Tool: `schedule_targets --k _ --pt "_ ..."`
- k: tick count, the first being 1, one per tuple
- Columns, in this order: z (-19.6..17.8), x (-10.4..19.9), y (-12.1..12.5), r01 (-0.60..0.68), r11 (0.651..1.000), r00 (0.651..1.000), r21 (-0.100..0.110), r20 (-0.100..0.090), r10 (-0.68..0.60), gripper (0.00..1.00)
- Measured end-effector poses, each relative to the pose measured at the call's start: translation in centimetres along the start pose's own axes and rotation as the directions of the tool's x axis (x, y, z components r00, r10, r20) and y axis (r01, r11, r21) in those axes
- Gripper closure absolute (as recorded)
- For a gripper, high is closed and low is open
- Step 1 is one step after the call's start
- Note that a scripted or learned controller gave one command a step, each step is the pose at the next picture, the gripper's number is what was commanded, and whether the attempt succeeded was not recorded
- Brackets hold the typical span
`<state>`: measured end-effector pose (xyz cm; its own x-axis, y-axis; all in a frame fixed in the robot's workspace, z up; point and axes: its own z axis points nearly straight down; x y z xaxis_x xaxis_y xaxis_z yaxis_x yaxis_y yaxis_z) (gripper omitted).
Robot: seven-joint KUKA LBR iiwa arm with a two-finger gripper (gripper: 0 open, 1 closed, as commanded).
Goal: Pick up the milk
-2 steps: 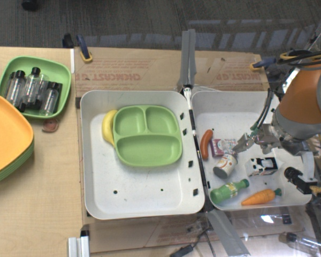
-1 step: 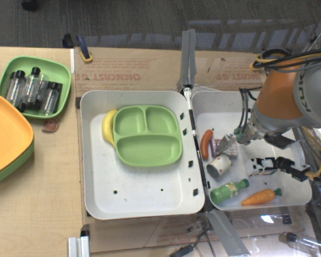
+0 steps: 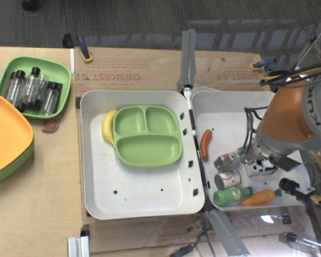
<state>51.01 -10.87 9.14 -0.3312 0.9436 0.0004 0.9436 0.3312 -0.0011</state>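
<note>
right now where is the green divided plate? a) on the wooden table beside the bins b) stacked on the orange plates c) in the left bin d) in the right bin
c, the green divided plate lies inside the left bin, next to a yellow thing at its left edge.

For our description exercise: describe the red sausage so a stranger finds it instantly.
Find the right white bin. Near its left wall, apart from the other items, lies a curved sausage. It is red with blunt ends, unlike the tapering orange carrot.

The grey arm with its orange band [image 3: 289,116] reaches in at the frame's right, its two-finger gripper [image 3: 251,159] pointing down-left.
</note>
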Motion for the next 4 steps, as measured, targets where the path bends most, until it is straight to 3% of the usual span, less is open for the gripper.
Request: schedule_targets --k 1,2,3,4 --pt "-0.9 -0.1 0.0 -0.004 1.0 1.0 0.0 0.0 0.004 1.0" --pt "0.0 2.0 -2.8 0.23 0.973 0.973 0.0 -0.001 -0.23 1.0" --pt "0.0 -1.1 -3.8 0.357 0.934 0.934 -0.002 0.002 -0.357 1.0" --pt "0.0 -1.4 4.2 0.425 0.905 0.905 -0.002 0.002 -0.425 1.0"
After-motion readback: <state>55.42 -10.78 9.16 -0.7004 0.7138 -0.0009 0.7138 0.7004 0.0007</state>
